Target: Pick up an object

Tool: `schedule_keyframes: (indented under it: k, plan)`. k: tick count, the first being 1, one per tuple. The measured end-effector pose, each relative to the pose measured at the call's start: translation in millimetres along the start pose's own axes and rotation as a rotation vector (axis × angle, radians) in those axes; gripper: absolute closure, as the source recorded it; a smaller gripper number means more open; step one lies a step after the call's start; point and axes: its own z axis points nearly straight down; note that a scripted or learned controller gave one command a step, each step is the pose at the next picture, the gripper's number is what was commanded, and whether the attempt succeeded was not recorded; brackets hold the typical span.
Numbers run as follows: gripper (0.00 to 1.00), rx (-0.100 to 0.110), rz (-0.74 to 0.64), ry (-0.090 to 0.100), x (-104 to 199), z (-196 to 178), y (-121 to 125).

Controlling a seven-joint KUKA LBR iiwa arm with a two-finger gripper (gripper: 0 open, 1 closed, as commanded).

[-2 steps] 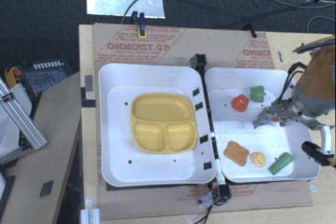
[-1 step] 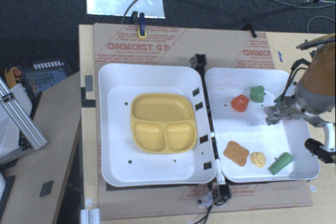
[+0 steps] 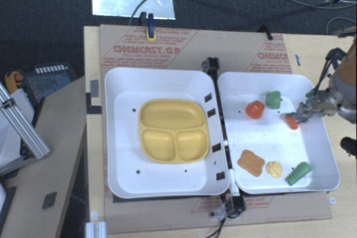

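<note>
The right bin [image 3: 318, 136] holds several small items: a red round piece [image 3: 255, 110], a green piece [image 3: 273, 99], a small red-orange piece [image 3: 292, 121], an orange-brown piece [image 3: 250, 163], a pale yellow piece [image 3: 273, 169] and a green cylinder [image 3: 298, 173]. My gripper [image 3: 303, 112] reaches in from the right and hangs low over the bin's right side. Its tip is right beside the small red-orange piece, just up and to the right of it. Whether they touch is too small to tell.
The left bin [image 3: 120, 120] carries a yellow divided plate [image 3: 173, 130]. A black clip strip [image 3: 218, 125] runs along the seam between the bins. Both bins rest on a cardboard sheet [image 3: 189, 44]. Cables cross the dark floor behind the bench.
</note>
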Motion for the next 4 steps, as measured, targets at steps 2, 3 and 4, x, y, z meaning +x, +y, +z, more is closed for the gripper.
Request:
schedule_keyframes:
  k: [2,3,4]
  plan:
    - [1.00,0.005,-0.006,0.003,63,-47,7]
    - [1.00,0.005,-0.007,0.004,116,-54,5]
    - [1.00,0.006,-0.007,0.005,165,-56,1]
